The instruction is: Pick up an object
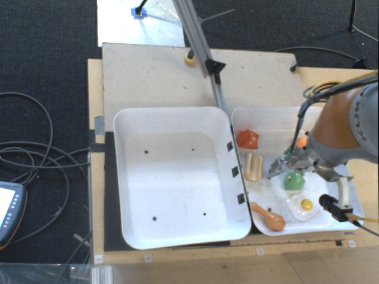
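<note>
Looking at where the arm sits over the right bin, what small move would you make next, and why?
Probably a short straight descent: the gripper hovers beside the green object in the right bin, with the fried egg toy and tan cylinder close by, so any sideways drift risks nudging those.

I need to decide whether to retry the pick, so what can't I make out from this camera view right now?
- Claw: too small and blurred in the camera view to tell how it is set, or whether it touches the green object.
- Orange thing behind the arm: mostly covered by the wrist, kind unclear.
- Right bin: its right side lies under the arm.
- Tablet: cut off by the left edge.
</note>
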Controlling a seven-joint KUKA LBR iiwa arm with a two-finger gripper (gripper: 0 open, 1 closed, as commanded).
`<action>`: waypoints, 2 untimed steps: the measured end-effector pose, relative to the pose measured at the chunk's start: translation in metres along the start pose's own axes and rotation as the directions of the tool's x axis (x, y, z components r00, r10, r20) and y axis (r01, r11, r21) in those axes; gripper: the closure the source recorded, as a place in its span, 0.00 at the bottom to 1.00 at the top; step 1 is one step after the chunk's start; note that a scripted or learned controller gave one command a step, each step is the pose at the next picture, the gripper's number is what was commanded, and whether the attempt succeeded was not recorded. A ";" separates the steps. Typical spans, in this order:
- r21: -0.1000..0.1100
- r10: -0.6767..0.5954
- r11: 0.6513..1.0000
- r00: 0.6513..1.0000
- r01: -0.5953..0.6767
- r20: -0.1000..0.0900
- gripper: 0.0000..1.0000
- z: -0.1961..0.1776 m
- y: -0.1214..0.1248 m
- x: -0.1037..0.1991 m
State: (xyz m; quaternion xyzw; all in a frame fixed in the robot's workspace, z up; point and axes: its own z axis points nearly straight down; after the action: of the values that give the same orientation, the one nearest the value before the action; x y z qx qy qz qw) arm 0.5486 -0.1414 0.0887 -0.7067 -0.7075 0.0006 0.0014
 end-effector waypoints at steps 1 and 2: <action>-0.006 0.000 1.000 1.000 0.000 0.001 1.00 -0.013 0.002 -0.001; -0.010 -0.004 1.000 1.000 0.004 0.002 1.00 -0.074 0.002 0.007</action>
State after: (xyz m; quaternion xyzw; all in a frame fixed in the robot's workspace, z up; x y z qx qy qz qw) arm 0.5505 -0.1349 0.1624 -0.7053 -0.7089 -0.0021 -0.0031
